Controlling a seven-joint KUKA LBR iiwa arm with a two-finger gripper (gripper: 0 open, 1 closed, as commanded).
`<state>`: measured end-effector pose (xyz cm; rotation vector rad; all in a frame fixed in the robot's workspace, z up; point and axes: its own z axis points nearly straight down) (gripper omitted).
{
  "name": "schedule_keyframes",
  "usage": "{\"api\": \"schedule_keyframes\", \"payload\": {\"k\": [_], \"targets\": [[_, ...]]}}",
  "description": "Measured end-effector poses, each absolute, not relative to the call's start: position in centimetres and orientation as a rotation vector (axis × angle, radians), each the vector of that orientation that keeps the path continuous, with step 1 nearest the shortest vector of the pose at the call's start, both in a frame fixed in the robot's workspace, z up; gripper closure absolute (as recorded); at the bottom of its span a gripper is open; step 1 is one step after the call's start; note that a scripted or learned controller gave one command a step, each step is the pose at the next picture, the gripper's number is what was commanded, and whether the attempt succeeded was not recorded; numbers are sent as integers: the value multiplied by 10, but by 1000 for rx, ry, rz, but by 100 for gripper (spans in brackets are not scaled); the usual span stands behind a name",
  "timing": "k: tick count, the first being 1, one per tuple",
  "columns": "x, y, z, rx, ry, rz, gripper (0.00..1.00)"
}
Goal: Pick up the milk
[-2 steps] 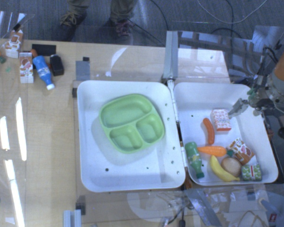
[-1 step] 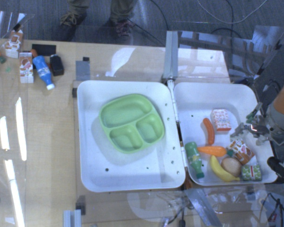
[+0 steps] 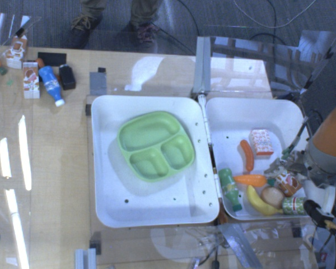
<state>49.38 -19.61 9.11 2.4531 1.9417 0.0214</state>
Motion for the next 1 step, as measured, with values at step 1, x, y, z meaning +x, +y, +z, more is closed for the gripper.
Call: {"api": "schedule_keyframes", "payload": {"k": [1], "targets": [[497, -197, 103, 2445, 1939, 27, 100]]}}
